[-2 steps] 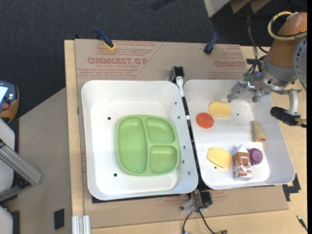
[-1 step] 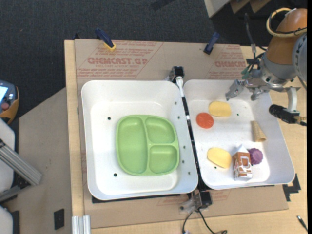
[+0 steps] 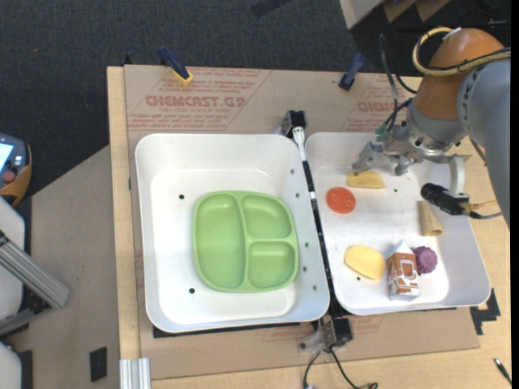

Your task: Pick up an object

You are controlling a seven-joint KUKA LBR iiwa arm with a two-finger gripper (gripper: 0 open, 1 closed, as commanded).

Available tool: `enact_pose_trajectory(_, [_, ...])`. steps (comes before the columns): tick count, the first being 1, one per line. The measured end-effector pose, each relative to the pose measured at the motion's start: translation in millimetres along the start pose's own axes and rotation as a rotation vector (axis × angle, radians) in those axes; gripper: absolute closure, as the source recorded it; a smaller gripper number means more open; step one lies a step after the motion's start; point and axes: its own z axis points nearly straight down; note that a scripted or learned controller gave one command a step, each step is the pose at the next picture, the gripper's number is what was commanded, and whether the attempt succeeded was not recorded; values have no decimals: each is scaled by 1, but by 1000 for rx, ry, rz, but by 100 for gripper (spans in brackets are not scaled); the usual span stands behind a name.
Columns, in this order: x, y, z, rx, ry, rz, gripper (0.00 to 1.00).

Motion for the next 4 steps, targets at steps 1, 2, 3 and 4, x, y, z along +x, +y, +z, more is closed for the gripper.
enact_pose_trajectory(1, [-39, -1, -1, -3, -5, 5, 0])
enact_pose_trajectory(2, [-45, 0, -1, -3, -4, 2, 0])
enact_pose_trajectory(3, [-46, 0, -1, -2, -3, 1, 0])
enact_pose_trajectory(4, [-63, 0, -42, -6, -5, 2, 0])
